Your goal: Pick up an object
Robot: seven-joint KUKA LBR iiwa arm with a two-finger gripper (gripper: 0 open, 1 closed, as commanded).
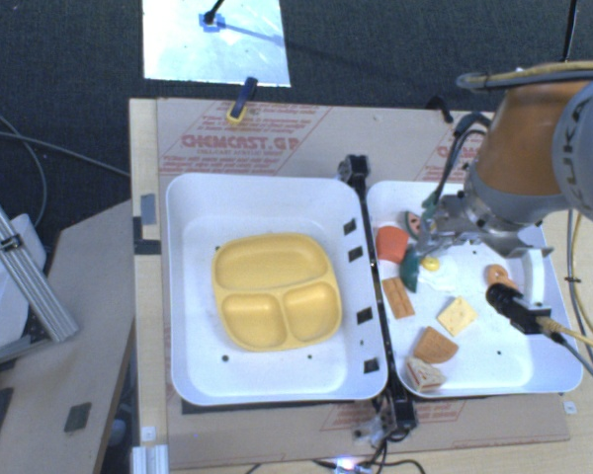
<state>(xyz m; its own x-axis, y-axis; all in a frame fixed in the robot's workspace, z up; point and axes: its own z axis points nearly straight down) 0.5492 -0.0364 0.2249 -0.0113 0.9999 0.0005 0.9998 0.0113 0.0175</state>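
Note:
My gripper (424, 228) hangs low over the back left part of the right bin (534, 363). Just left of it lies a red-orange piece (390, 240). A green piece (410, 269) and a small yellow piece (431, 262) sit right below the gripper. Nothing is seen held in it. Further forward lie a brown cracker (397, 299), a yellow cheese wedge (458, 316), a brown bread slice (435, 345) and a pale sandwich piece (425, 373). A small orange piece (497, 275) lies to the right.
The left bin (193, 363) holds a yellow divided plate (275, 289). A divider with black clips (369, 265) runs between the two bins. The grey and orange arm (534, 156) covers the back right of the right bin.

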